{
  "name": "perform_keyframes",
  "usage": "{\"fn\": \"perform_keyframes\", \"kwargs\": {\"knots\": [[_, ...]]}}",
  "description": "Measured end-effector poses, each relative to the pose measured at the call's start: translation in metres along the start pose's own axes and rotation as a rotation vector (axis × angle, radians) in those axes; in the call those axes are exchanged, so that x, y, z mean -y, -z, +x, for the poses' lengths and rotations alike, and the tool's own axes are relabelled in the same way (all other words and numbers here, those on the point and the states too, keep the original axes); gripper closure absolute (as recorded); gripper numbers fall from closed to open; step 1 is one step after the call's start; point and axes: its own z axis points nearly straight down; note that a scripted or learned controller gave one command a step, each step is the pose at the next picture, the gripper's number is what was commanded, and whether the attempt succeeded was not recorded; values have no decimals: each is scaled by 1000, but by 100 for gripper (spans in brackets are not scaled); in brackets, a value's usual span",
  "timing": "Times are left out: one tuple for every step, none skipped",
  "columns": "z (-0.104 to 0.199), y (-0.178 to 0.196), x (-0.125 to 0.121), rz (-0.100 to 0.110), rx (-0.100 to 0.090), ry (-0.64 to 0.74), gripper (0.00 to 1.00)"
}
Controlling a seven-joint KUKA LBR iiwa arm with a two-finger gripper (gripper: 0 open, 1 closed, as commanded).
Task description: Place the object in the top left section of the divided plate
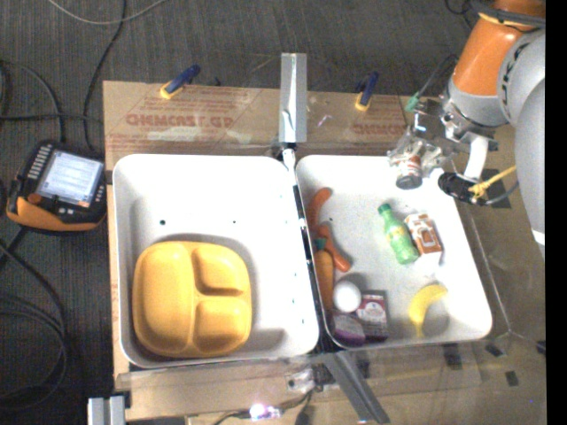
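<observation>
The tool (pixel 415 159) hangs over the right bin's (pixel 469 321) far edge; whether it is released or clenched cannot be told. The yellow divided plate (pixel 192 298) lies well off to its left in the left bin (pixel 124 193), the green bottle (pixel 397 232) just below it. The arm (pixel 496 51) slants in from the upper right

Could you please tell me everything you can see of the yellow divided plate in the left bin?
The divided plate is a glossy yellow, plastic-looking square with rounded corners, raised ridges splitting it into three sections: one long one on the left, two smaller on the right. It lies flat on the floor of the left bin, toward its near left corner, all sections bare, nothing touching it.
</observation>
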Motion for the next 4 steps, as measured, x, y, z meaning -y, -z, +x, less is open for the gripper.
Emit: {"fn": "perform_keyframes", "kwargs": {"knots": [[123, -11, 47, 1, -6, 321, 100], [177, -17, 72, 0, -4, 445, 100], [194, -18, 166, 1, -5, 496, 100], [234, -15, 236, 2, -4, 577, 100]]}}
